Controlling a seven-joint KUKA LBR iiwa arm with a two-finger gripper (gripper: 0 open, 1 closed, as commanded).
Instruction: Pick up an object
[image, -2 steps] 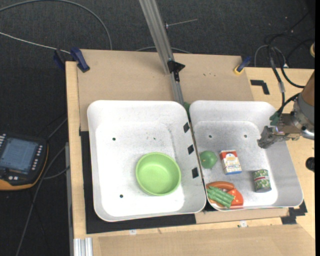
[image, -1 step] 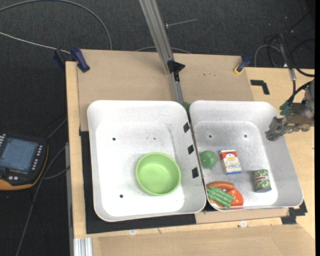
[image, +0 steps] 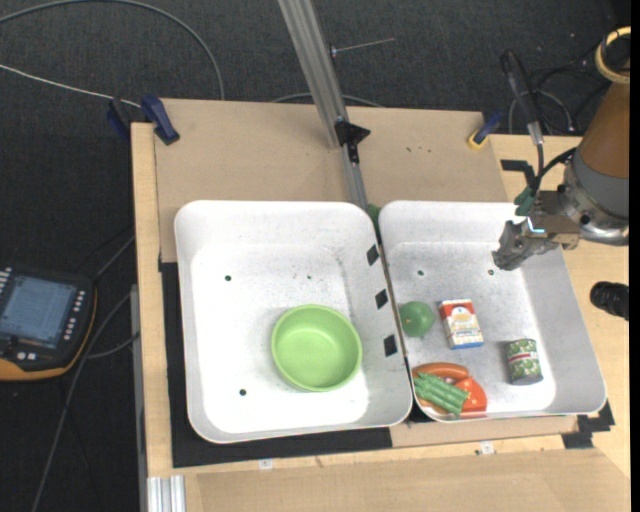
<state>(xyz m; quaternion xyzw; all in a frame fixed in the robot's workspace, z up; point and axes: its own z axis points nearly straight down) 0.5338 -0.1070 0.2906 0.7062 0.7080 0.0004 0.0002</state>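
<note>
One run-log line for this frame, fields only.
gripper: above right bin, upper part, nothing seen held | right bin: green ball, small carton, can, vegetables | left bin: green bowl

Lime-green bowl, white bins

We see a pale wooden bench standing on dark carpet, with blue clamps at its far corners. Thin cables trail across the floor, a metal pole slants overhead, and a handheld control pendant lies at left.
</note>
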